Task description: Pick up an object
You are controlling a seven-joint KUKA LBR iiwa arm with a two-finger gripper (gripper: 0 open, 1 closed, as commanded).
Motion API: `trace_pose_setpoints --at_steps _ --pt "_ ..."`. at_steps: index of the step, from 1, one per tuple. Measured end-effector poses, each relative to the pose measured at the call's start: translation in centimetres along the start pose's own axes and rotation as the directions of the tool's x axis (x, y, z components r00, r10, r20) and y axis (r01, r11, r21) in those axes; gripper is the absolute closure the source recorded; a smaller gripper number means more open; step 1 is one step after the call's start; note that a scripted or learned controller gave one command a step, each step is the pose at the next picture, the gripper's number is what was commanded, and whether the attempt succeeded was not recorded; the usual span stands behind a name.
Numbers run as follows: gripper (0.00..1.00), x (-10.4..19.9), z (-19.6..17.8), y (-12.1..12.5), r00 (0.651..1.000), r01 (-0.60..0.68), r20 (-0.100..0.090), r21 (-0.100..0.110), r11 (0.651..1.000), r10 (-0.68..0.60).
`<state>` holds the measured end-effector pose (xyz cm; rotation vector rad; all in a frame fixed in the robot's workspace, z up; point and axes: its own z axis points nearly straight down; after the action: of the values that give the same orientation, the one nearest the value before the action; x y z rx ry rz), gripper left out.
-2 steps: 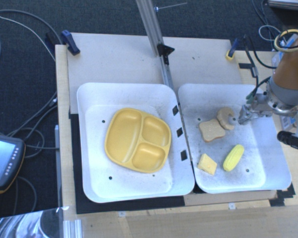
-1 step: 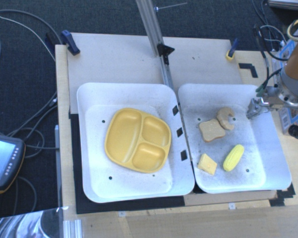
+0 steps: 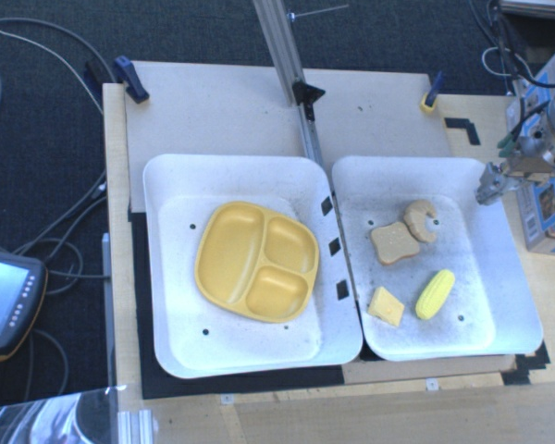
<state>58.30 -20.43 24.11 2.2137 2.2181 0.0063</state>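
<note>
Right bin (image 3: 499,276) holds toast slice (image 3: 393,242), bagel piece (image 3: 422,221), cheese wedge (image 3: 386,306), corn cob (image 3: 435,294). Gripper (image 3: 492,185) above bin's far right rim, carrying nothing. Best target: corn, lying apart; descend vertically, straddle short axis.

A yellow tray (image 3: 256,262) is being shown in the speckled white left bin (image 3: 166,340). In the white right bin (image 3: 499,313), a tan toast slice (image 3: 393,243), brown bagel (image 3: 421,221), pale yellow cheese wedge (image 3: 386,306) and bright yellow corn cob (image 3: 435,294) are being displayed.
</note>
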Motion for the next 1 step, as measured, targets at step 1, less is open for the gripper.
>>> trace_pose_setpoints --at_steps 1 --pt "1.00 0.01 -0.48 0.09 1.000 0.000 -0.002 0.005 1.000 0.000"
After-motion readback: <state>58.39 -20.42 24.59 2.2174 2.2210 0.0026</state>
